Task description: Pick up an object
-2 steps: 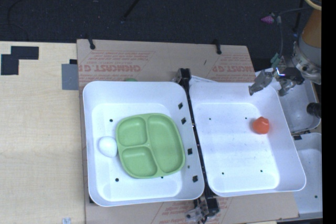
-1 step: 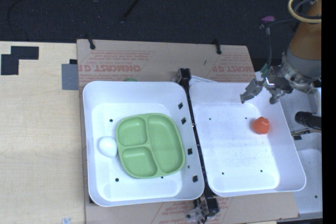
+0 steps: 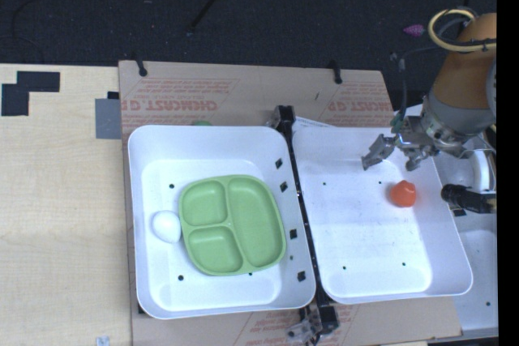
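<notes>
Seen from above at a slant: two shallow white bins side by side on a cardboard-covered bench. In the left bin (image 3: 154, 150), a green three-compartment tray (image 3: 232, 224) lying flat near the middle, with a small white ball (image 3: 166, 226) touching its left edge. In the right bin (image 3: 357, 275), a small red-orange ball (image 3: 403, 194) resting alone toward the far right corner, close to the right wall.

Reaching in from the right, the grey arm with its orange band (image 3: 478, 32) above the wrist, a loop of yellow cable (image 3: 446, 24) curled beside it. At its end, the two-finger gripper (image 3: 395, 154), poised over the far right part of the right bin, jaws spread apart with nothing between them: one finger angled out to the left, the other pointing down toward the ball. Red-orange ball just near of the fingertips and slightly right, apart from them and untouched.

Between the bins, a black divider strip (image 3: 293, 198) with clips. Beyond the bench on the far side, dark carpet and trailing cables; to the left, a pale wooden tabletop (image 3: 57, 207) marked with black and grey patches.
</notes>
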Available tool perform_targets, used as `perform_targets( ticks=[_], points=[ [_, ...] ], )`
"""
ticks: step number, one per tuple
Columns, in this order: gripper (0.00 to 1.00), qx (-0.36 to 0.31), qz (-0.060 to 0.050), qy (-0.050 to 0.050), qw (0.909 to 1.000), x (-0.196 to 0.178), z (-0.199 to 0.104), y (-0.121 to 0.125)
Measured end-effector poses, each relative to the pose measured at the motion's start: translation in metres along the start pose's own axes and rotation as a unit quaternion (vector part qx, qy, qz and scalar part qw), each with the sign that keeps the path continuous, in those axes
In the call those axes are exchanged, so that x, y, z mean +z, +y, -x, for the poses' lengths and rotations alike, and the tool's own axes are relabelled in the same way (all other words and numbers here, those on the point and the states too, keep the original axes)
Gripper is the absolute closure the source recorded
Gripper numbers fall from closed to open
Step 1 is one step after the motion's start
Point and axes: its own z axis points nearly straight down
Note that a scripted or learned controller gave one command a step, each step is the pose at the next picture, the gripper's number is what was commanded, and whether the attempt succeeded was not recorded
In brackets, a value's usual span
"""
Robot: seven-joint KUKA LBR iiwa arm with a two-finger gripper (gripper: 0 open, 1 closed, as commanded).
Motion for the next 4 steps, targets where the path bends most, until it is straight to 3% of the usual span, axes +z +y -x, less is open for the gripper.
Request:
perform_targets(
  ticks=[1,2,4],
  points=[
    [0.00,0.000,-0.001,0.000,1.0000,0.065,-0.003,0.000],
    [1.00,0.001,0.002,0.000,1.0000,0.050,-0.002,0.001],
    [1.00,-0.001,0.005,-0.001,1.0000,-0.047,0.006,0.003]
  ],
)
